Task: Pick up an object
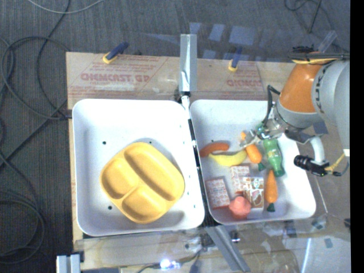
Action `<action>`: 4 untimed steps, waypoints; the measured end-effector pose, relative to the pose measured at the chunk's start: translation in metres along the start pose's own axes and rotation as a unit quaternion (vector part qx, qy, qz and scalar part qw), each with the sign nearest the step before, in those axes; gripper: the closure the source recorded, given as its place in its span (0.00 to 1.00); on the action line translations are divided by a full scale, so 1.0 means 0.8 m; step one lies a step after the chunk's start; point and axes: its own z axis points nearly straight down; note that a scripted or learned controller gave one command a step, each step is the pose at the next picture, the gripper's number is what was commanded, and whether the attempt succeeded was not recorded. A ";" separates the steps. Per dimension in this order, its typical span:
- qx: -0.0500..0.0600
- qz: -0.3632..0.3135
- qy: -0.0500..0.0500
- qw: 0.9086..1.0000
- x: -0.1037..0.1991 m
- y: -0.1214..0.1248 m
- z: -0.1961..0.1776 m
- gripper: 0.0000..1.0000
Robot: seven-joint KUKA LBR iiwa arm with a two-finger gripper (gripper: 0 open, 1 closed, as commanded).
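Where the pincer (pixel 263 131) dips into the right white plastic bin (pixel 296 206), a green plastic bottle (pixel 273 156) lies just below it beside a smooth yellow banana (pixel 227 158) and carrot (pixel 271 190). Its grip I cannot tell. Far left, a glossy yellow divided tray (pixel 143 182).

the right white bin (pixel 307 206) holds a cluster of small items. a curved yellow plastic banana (pixel 227 158) lies flat near the middle, with an orange-red sausage-shaped piece (pixel 214 148) just beside it at 11 o'clock. a green plastic bottle (pixel 273 157) lies at the banana's 3 o'clock, a small orange piece (pixel 253 153) between them. an orange carrot (pixel 271 191) points toward 6 o'clock. 2 flat printed cartons (pixel 218 191) (pixel 251 185) lie at 6 o'clock, a pink-red round fruit (pixel 239 207) below them.
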 end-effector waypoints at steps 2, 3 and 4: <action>0.003 -0.066 0.002 0.998 0.078 0.068 -0.278 1.00; 0.004 -0.009 0.004 1.000 0.126 0.112 -0.229 1.00; 0.005 0.156 0.002 0.988 0.098 0.103 -0.202 1.00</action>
